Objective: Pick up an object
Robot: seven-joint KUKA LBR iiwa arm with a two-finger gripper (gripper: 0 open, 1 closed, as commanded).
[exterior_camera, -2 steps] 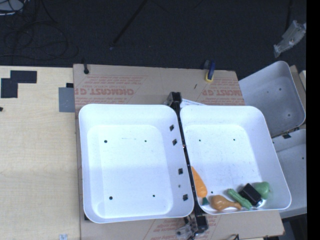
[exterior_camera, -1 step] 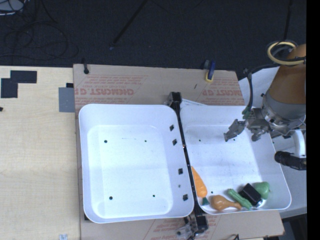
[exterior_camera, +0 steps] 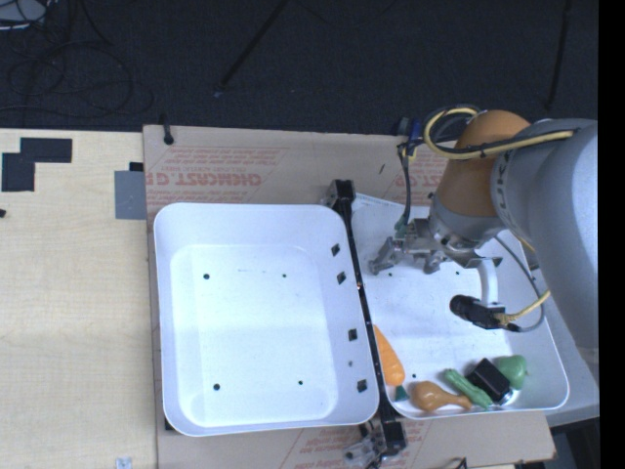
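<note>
Seemingly mid-approach, the claw (exterior_camera: 415, 252) — spread open, empty — hovers at the right bin's (exterior_camera: 557, 384) far edge; next, descend toward the near-edge carrot (exterior_camera: 390, 357).

Dark floor (exterior_camera: 293, 47), pale wooden bench (exterior_camera: 68, 311)

The bench (exterior_camera: 68, 301), light wood, carries a cardboard sheet (exterior_camera: 254, 164) on which two white bins (exterior_camera: 176, 225) sit side by side.

Arm (exterior_camera: 508, 179) over right bin (exterior_camera: 439, 311), end effector (exterior_camera: 391, 255) low, toys (exterior_camera: 459, 384) at near edge
</note>
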